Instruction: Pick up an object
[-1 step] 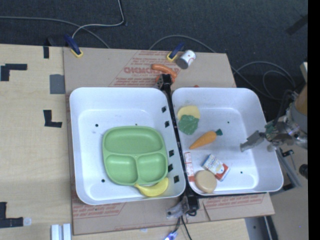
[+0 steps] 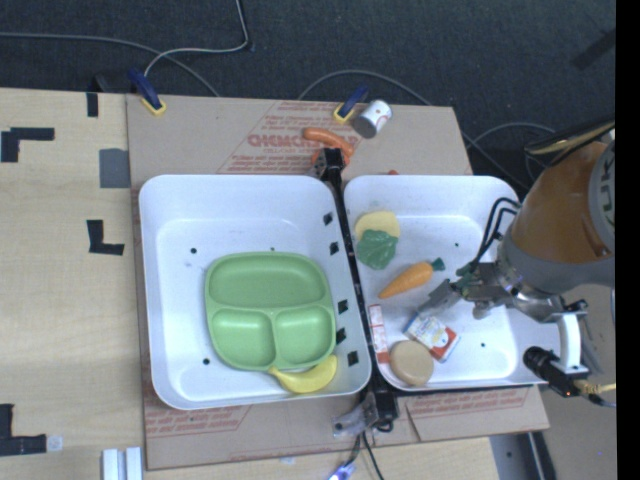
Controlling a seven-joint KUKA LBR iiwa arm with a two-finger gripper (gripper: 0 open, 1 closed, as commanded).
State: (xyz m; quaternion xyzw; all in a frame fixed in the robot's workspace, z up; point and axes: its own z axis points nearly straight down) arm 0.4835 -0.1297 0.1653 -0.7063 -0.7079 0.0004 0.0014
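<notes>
Reaching in from the right | my gripper [image 2: 440, 296] is hovering low in the right bin [image 2: 480, 363], fingers apart, empty | aiming between carrot [image 2: 410, 279] and snack packet [image 2: 433, 336], both lying loose, ready for picking.

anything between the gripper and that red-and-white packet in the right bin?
Nothing visible. The gripper hangs right at the packet's upper edge. The carrot lies just up-left, the round bun down-left, both off to the side.

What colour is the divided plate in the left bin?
Light green plate, shown in the camera view.
</notes>
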